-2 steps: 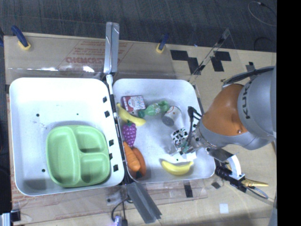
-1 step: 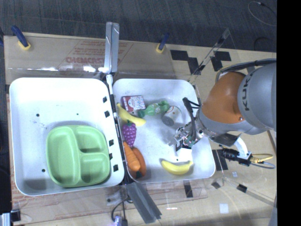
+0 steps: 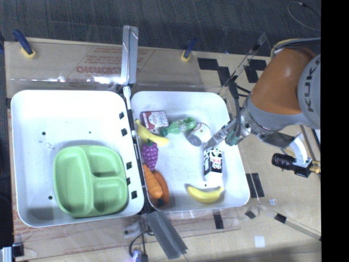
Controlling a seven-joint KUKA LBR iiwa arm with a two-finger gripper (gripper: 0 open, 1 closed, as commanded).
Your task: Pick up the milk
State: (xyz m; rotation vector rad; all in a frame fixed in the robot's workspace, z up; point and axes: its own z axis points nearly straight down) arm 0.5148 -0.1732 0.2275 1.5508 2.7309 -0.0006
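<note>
The milk (image 3: 214, 162) is a small white carton with black cow patches and a dark top. It lies in the right bin (image 3: 180, 100), near that bin's right wall. My gripper (image 3: 220, 138) hangs just beyond the carton's far end, reaching in from the right over the bin's right rim. The grey wrist and the orange band sit behind it at the right. Nothing shows as lifted; the carton rests on the bin floor.
The right bin also holds a red carton (image 3: 155, 119), a green bottle (image 3: 181, 126), a silver can (image 3: 197, 134), two bananas (image 3: 205, 192) (image 3: 151, 135), purple grapes (image 3: 150, 154) and a carrot (image 3: 155, 184). A green divided plate (image 3: 90, 179) lies in the left bin (image 3: 32, 108).
</note>
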